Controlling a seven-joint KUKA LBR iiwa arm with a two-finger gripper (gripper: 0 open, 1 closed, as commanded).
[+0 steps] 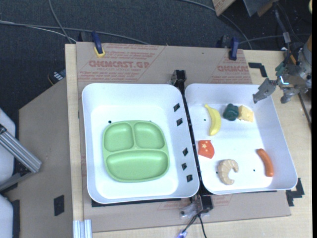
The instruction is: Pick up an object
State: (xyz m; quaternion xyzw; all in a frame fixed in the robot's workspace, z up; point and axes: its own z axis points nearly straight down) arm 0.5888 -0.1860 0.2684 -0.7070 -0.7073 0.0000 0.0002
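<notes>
Looks like the robot is at the very start of the pick: nothing is lifted yet and every object sits flat in a bin.

Going left to right, the left bin (91, 133) holds one green divided plate (135, 150) with three compartments, and that's it. The right bin (277, 133) has the actual pickable stuff, five pieces, one of each: a red strawberry-looking piece (206, 148) near the left wall, a yellow banana (214, 119) just beyond it, a tan croissant (227, 171) toward the near side, a dark green lump (231, 112) touching a pale yellow chunk (245, 114) at the far side, and an orange sausage (265, 162) by the right wall.

The hand (275, 92) hangs over the far right corner of the right bin, fingers spread apart and pinching nothing.

Best guess for the next move: it has to choose a target, swing left over it and drop down with the fingers straddling it. The green lump and yellow chunk are closest, but since they touch, a clean grab seems trickier than going for the sausage, which lies on its own.
</notes>
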